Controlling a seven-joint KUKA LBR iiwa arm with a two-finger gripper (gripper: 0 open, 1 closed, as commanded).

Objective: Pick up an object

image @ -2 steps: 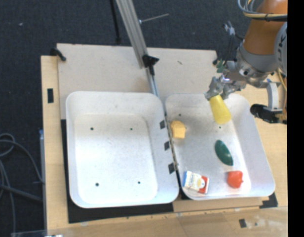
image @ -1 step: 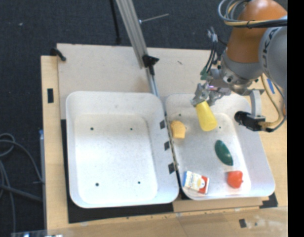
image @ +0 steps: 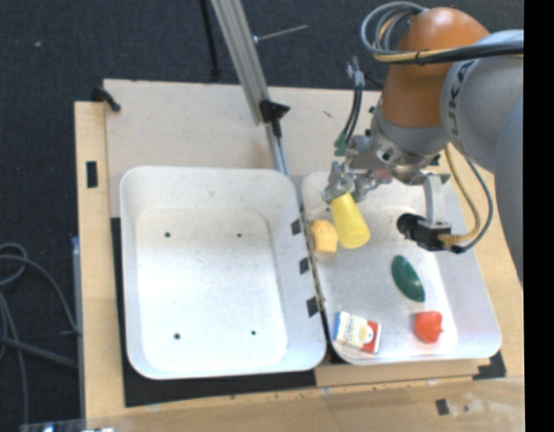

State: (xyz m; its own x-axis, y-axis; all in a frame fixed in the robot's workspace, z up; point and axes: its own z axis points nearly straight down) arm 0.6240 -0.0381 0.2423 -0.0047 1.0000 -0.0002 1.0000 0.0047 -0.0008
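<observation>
Nearest the lower edge of the frame, in the right bin (image: pixel 479 318), a small red-and-white carton (image: pixel 358 332) lies against the bin's lower left corner, and a red-orange object (image: pixel 428 327) sits a little to its right. Just above those, a dark green oval object (image: pixel 407 276) rests slantwise near the middle of the bin floor. Farther up, by the bin's left wall, a small pale yellow rounded piece (image: pixel 324 236) sits touching a bigger yellow cylinder-like object (image: pixel 351 220), which lies tilted with its upper end pointing toward the gripper (image: pixel 346 184). The gripper hangs right over that upper end, its metal parts crowding the yellow top; from here I cannot tell whether the fingers are clenched on it or spread apart. A black fitting (image: pixel 425 230) with cables hangs off the wrist to the right. The left bin (image: pixel 142 196) fills the middle left of the frame. Beyond, the arm's orange band (image: pixel 430 70) bulks in the upper right, and a slanted metal post (image: pixel 245 61) climbs from between the bins toward the top of the frame.
</observation>
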